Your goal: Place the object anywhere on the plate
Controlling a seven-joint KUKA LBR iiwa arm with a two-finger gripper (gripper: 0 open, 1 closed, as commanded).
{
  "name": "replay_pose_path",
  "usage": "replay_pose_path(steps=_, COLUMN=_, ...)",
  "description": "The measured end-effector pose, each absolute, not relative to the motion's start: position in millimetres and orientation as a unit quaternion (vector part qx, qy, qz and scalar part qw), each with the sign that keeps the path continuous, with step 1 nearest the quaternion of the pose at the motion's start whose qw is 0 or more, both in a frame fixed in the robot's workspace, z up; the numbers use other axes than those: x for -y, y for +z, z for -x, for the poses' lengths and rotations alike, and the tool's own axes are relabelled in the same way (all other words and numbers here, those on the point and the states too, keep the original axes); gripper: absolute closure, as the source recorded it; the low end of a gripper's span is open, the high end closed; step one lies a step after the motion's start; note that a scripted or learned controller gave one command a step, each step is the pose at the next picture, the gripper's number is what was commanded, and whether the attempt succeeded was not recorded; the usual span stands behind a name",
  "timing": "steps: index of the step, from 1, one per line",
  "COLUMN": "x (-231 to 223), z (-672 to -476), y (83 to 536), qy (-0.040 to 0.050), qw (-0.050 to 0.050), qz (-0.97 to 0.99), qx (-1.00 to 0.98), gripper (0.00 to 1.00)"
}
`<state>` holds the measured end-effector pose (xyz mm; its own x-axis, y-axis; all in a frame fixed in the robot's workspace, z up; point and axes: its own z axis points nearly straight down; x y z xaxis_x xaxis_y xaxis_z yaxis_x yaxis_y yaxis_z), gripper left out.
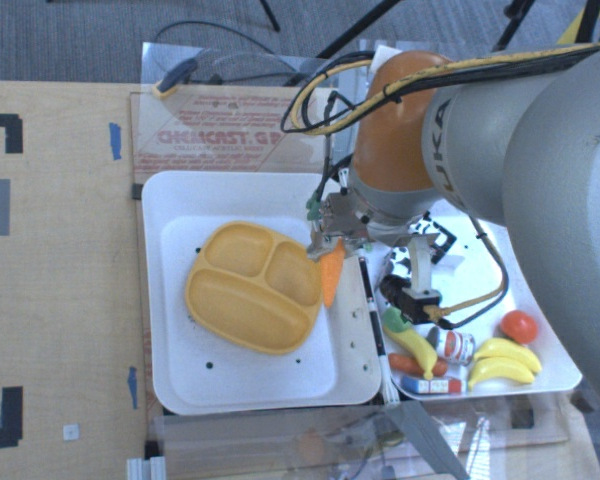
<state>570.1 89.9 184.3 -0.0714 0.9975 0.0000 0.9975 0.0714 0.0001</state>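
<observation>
The gripper hangs over the inner edge of the left bin, at about three o'clock from the yellow divided plate. An orange toy carrot hangs upright just below it, its top between the fingers, which are clamped on it; its lower end lies just beside the plate's right rim, not on the plate. The plate lies flat in the middle of the left bin. In the right bin, toward five o'clock from the gripper, lie a toy banana, a red tomato, a yellow-and-green corn cob and a small can. Black cable loops over the arm's orange band.
</observation>
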Motion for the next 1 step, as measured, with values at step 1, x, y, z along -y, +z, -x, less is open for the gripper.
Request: replay_pose_path(steps=1, x=-89.8, z=-570.1, y=184.4, qy=0.0002, qw=0.000, qz=-0.682, qx=-0.732, gripper=0.00)
